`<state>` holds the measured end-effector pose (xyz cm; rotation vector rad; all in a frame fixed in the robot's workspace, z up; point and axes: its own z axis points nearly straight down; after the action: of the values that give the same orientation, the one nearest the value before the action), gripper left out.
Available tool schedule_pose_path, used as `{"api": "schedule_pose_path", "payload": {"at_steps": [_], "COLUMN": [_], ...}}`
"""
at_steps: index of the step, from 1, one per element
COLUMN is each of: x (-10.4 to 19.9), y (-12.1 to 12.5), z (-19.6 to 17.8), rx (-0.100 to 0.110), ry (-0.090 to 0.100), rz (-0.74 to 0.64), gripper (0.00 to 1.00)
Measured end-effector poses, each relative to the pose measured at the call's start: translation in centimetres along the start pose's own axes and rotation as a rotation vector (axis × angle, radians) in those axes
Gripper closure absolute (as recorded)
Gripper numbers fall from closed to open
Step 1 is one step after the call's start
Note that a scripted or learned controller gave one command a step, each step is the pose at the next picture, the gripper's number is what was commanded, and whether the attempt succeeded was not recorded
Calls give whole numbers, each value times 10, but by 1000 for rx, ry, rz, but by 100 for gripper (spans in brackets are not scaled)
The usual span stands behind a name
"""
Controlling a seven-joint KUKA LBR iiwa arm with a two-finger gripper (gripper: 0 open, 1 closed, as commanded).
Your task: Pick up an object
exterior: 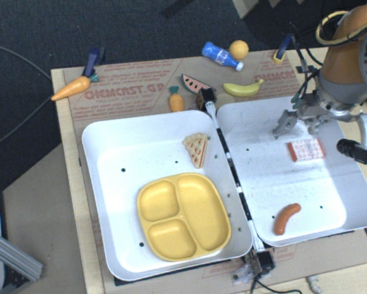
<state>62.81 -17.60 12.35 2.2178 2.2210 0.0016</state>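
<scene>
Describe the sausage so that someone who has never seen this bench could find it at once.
Look at the right white bin, the one the arm reaches over. Near its front edge, well away from the hand, lies the sausage. It is a small, curved, orange-brown link lying at a slant, unlike the flat red-and-white packet further back in the same bin.

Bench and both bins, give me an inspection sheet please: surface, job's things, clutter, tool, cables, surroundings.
Surface: bench bears left bin and right bin, side by side.
Job's things: left bin holds yellow divided plate and waffle wedge; right bin holds sausage and red-and-white packet.
Clutter: behind the bins, carrot, banana, blue bottle, orange ball, watermelon slice.
Tool: tool above right bin's far end, beside the packet.
Cables: grey cable on the floor.
Surroundings: dark carpet.
</scene>
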Motion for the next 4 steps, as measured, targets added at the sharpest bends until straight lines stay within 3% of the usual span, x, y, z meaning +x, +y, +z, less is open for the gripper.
{"api": "schedule_pose_path", "payload": {"at_steps": [1, 2, 3, 4], "x": [-5, 3, -9, -5], "y": [-22, -6, -20, -12], "z": [6, -3, 14, 21], "rx": [4, 0, 5, 2], "ry": [2, 0, 2, 1], "rz": [2, 0, 2, 0], "gripper": [0, 0, 0, 0]}}
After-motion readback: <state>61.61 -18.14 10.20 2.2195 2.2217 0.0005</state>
